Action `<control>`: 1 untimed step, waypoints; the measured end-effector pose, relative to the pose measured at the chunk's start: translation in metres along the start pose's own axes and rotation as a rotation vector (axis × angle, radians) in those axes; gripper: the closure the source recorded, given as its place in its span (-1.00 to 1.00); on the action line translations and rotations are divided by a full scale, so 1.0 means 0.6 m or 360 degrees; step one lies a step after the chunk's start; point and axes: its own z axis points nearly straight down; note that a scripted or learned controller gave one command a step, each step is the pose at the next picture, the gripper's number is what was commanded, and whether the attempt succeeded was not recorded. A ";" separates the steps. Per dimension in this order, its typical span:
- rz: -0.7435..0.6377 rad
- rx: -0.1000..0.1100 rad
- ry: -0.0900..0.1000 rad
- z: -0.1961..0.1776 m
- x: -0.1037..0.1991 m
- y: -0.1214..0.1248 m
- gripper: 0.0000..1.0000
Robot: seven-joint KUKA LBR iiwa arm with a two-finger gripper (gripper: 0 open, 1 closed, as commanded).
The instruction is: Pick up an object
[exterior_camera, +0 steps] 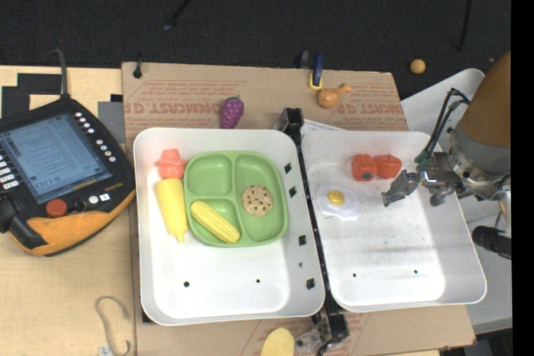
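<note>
My gripper (420,193) hangs over the right side of the right bin (400,275), open, with nothing between its dark fingers (397,191). A red-orange toy (375,167) lies in that bin just up and left of the gripper, apart from it. Further left in the same bin is a small yellow piece (335,198) on a pale patch. The left bin (217,288) holds a green divided plate (209,179) with a cookie (257,200) and a corn cob (215,222). Beside the plate lie a yellow toy (171,208) and a pink-orange toy (170,164).
Behind the bins, on the cardboard, lie purple grapes (231,111), an orange toy (331,96) and a blue-yellow clip (316,76). A control pendant (58,171) sits at the left. A yellow object (278,342) lies by the front edge. An orange ball (417,66) rests at the back.
</note>
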 end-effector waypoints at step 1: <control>-0.0003 -0.0020 -0.0003 -0.012 0.000 0.005 -1.00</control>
